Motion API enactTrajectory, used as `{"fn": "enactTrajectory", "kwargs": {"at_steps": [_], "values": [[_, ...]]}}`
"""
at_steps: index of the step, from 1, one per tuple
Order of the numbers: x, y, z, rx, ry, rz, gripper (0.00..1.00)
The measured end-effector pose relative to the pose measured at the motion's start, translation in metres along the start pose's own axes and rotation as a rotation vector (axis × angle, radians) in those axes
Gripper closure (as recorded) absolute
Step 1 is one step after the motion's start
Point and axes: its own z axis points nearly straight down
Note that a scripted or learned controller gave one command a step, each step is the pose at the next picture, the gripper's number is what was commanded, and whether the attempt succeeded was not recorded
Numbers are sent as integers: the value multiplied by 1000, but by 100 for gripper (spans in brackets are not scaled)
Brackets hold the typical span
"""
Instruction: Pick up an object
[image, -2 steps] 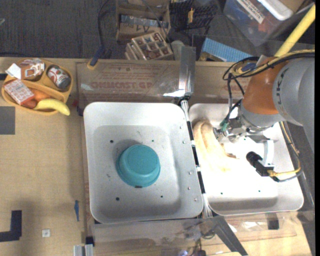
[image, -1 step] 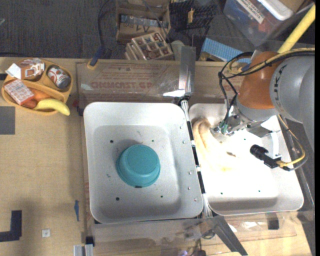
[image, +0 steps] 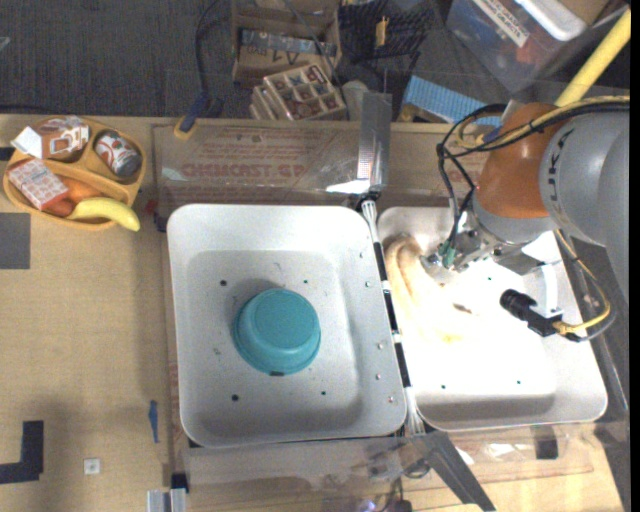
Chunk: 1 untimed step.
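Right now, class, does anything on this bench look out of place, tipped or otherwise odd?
One thing: the teal bowl in the left bin lies upside down, base up. The arm's gripper is over the right bin. Nothing looks spilled or damaged.

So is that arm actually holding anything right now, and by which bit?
It cannot be told. The gripper is low in the right bin, next to a pale tan object, but the overexposed view hides any hold. The teal bowl lies untouched.

Teal bowl (image: 278, 330) in a white bin (image: 200, 250); grey arm (image: 590, 170) with orange band; yellow banana (image: 106, 211) upper left.
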Motion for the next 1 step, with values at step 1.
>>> {"fn": "enactTrajectory", "kwargs": {"at_steps": [1], "values": [[0, 0, 0, 0, 0, 0, 0]]}}
